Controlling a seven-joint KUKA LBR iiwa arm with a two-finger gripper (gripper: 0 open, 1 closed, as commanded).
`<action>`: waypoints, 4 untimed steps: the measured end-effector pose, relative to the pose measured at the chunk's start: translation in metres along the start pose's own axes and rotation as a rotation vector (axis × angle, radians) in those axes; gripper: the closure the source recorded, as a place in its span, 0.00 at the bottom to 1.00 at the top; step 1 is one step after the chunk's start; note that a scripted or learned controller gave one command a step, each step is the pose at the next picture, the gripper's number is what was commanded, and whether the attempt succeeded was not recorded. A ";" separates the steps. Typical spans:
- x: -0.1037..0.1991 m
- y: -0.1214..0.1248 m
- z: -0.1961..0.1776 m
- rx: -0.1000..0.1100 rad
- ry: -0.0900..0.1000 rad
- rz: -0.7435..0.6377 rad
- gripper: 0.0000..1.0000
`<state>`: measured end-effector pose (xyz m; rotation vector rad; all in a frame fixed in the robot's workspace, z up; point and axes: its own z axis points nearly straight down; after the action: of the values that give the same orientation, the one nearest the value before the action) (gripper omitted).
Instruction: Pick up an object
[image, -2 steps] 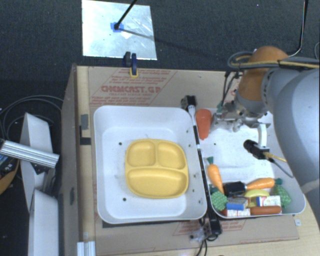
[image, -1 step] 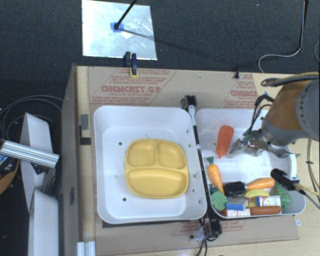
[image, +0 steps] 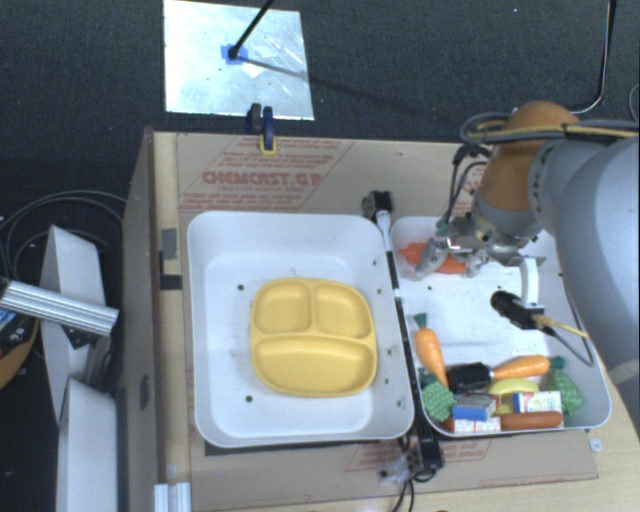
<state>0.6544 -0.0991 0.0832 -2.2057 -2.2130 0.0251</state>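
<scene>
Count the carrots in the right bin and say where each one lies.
2. One carrot lies by the bin's left wall, near the divider. Another carrot lies across the toy pile at the near end. More may be hidden under the pile or the arm.

tabletop (image: 300, 165) of brown board with red print, bearing two white bins side by side: left bin (image: 215, 330), right bin (image: 590, 400), rims touching along the middle. blue and yellow clamp (image: 263, 126) gripping the far edge.
</scene>
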 end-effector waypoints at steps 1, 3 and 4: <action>-0.004 -0.004 -0.008 0.017 -0.003 -0.001 1.00; -0.001 0.005 0.004 0.026 0.011 -0.006 0.00; 0.001 0.005 0.004 0.024 0.005 -0.003 0.00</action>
<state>0.6594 -0.0979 0.0793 -2.1869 -2.2015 0.0457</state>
